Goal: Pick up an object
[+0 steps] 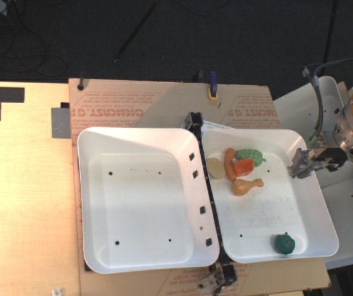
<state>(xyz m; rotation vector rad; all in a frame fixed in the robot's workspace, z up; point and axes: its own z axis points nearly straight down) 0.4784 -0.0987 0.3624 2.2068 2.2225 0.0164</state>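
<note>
Seen from above at a slant, my gripper (300,163) sits over the right rim of the right bin (315,224); whether it is spread or pressed together cannot be told, and nothing shows between its tips. Items in the right bin:
- a sausage (230,163), a green vegetable (251,156) and a red piece (244,166), clustered near the far left;
- a tan disc (215,168), just beside the sausage;
- an orange drumstick (246,185), just below the cluster;
- a dark green ball (284,243), near the front right corner, well apart.

The left bin (93,165) adjoins it on the tabletop (22,190).
</note>
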